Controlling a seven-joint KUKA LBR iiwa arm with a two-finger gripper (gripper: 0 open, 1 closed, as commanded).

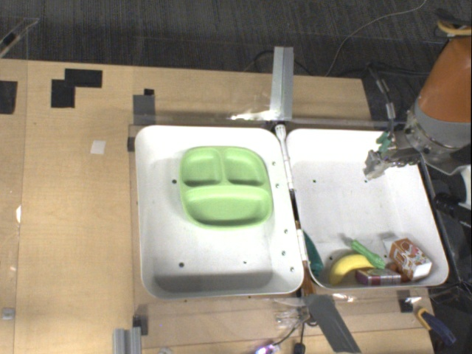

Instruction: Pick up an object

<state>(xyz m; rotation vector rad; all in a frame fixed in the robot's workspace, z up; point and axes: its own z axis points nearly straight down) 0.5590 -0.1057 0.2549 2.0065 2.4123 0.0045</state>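
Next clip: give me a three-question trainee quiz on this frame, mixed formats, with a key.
1. True or false: the green three-compartment plastic plate lies in the left white bin.
2. Where in the right white bin is the yellow banana? A) far edge B) near edge C) centre
3. Fill in: the gripper is over the ____ bin.

Key:
1. True.
2. B, beside the small red-and-white carton.
3. Right.

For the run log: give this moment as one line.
gripper: above right bin, holding nothing | banana: right bin, near corner | green plate: left bin
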